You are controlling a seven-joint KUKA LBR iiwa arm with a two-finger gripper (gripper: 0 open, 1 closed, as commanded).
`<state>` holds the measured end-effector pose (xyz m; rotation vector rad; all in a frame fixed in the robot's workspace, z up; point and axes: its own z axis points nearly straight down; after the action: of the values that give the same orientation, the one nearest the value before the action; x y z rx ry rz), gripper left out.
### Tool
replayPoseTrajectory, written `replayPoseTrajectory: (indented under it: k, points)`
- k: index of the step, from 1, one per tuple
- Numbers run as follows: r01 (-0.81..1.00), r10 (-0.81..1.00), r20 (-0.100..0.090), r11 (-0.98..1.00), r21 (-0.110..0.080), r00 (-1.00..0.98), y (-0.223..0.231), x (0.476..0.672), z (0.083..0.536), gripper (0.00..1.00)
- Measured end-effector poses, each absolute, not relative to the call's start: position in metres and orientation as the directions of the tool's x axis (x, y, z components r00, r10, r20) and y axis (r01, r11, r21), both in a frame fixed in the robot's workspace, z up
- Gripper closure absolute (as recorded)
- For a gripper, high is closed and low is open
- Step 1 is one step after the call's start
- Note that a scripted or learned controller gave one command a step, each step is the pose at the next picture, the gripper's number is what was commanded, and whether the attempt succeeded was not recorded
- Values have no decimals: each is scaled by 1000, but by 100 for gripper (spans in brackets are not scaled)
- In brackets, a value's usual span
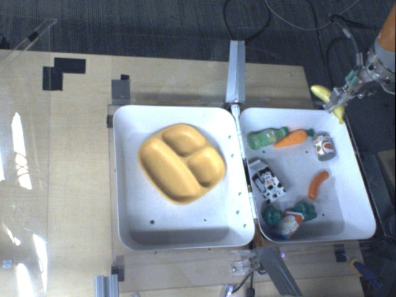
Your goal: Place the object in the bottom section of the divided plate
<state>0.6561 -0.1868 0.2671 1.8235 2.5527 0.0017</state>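
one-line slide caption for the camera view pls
Hand holds a yellow banana above the right bin's far corner; the yellow divided plate waits in the left bin.

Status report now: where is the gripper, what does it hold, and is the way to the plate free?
Gripper above right bin's far edge, shut on banana. Divided plate in left bin, sections bare. Nothing between them.

Arm: grey body with orange band above the wrist; metallic two-finger gripper at its end; black cables alongside.
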Motion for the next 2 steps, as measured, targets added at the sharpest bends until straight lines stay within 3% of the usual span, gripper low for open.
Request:
replayPoseTrajectory:
  k: [1,2]
  points:
    - [918,918,-4,397,3,-397,-189,671,317,100]
    - [899,899,-1,438,1,-438,-150,646,250,100]
